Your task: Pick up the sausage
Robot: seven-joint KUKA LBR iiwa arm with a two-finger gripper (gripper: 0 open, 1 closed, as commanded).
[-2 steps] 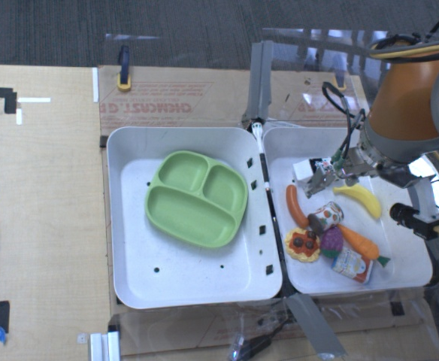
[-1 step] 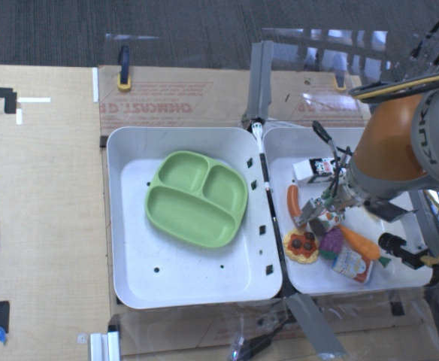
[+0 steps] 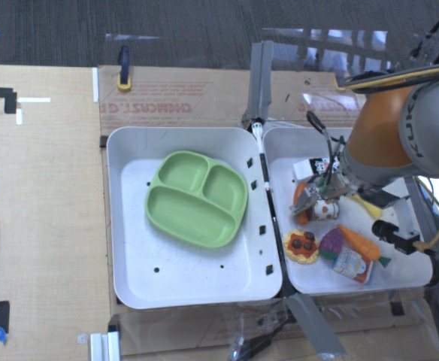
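I hang my pincer (image 3: pixel 319 194) low in the right bin (image 3: pixel 422 277), just over the sausage (image 3: pixel 302 199) (reddish, beside a can (image 3: pixel 326 210)), to grasp it, though whether it's spread I cannot tell.

Floor across the top of the frame is dark grey carpet (image 3: pixel 167 10) with a fine ribbed texture. Below it, a light wood bench top (image 3: pixel 39 201) occupies the left side. A flattened brown cardboard sheet (image 3: pixel 189 96) with reversed red lettering lies under and behind the bins, upper centre. A clamp with a yellow base (image 3: pixel 123 77) stands at the bench's rear edge, upper left of centre. A black L-shaped bracket (image 3: pixel 1 96) sits in the upper left, with white tape strips (image 3: pixel 31 101) beside it. A grey metal upright (image 3: pixel 261 77) rises at centre top. Lighting is even, with reflective glare at upper right.
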